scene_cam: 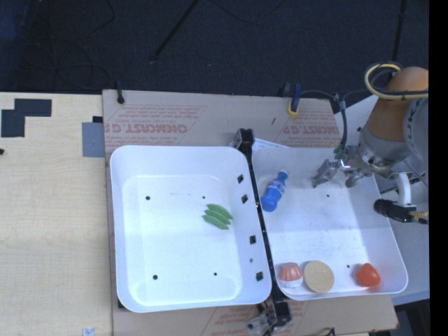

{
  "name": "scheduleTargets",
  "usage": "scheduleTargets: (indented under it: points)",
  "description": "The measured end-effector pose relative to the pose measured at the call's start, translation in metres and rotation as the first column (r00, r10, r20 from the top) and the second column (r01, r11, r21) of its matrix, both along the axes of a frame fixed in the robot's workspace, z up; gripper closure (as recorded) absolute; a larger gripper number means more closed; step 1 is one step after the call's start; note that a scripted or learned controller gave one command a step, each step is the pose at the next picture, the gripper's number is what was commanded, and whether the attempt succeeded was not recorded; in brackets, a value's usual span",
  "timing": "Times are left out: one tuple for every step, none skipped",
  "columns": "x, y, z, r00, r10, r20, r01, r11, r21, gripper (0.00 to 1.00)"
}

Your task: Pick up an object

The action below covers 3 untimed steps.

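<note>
Left bin (133, 187): held green pods (218, 216).
Right bin (381, 247): blue bottle (273, 192) far-left; pink item (290, 275), tan disc (318, 276), orange-red ball (367, 275) along near edge.
Gripper (338, 173): hung over right bin's far side.

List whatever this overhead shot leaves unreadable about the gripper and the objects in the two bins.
- Gripper, camera view: small and dark against the right bin, so its finger state is unclear.
- Arm: cut off by the right side of the picture.
- Green item in the left bin: too small to identify.
- Pink-and-white object and tan disc: too small to identify.
</note>
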State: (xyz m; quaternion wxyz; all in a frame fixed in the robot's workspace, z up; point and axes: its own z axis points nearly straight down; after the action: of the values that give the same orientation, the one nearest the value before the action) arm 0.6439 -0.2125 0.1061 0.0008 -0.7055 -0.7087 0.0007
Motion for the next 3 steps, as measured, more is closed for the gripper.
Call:
scheduleTargets:
  points:
    - [0.0,0.0,0.004,1.0,0.001,0.002,-0.001,1.0,-0.001,0.0]
    - [0.0,0.001,-0.014,1.0,0.004,-0.001,-0.004,1.0,0.0,0.0]
    - [-0.033,-0.001,0.067,1.0,-0.006,0.004,0.006,1.0,-0.001,0.0]
